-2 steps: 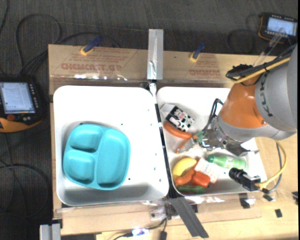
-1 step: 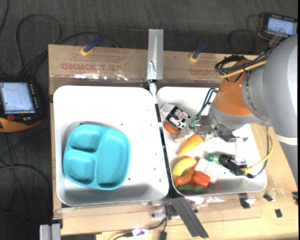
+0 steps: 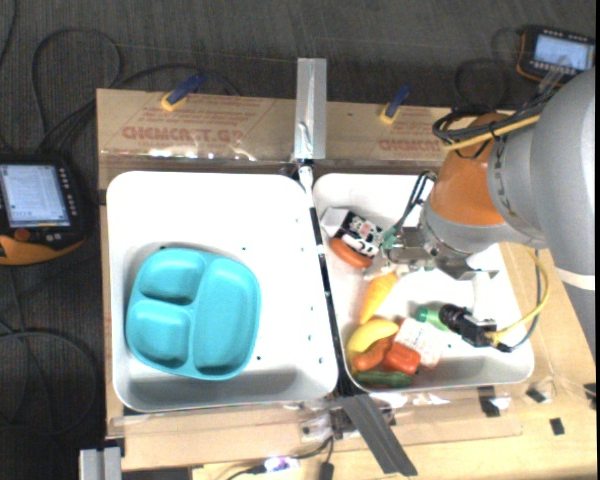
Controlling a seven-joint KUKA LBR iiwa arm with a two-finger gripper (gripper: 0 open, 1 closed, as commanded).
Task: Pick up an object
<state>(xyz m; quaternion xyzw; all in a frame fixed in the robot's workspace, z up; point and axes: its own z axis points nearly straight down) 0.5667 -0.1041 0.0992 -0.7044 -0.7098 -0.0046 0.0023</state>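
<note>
Over the right bin, in the camera view, the pincer hangs low at the end of the arm, just beside a small black-and-white toy. I take this toy as the likely thing to pick, though the carrot below the pincer is also near. Whether the pincer is spread or pressed together I cannot tell, because the wrist covers it from above. The first risk is the crowding. The toy lies close against a red piece and near the wall between the bins, so the pincer may push it to the wall and not get around it. It may also catch two things at once and lose both when lifting. The second risk is the shape: the toy looks small, rounded and uneven, so a grip off its middle could make it slip out. Lower in the bin, a banana, a box and a green piece lie packed together, touching each other, and a try there would probably disturb the whole heap. The toy itself is white with black patches, perhaps a cow, lying on its side in the upper left part of the bin. The left bin holds a teal plate, well apart from all this.
</note>
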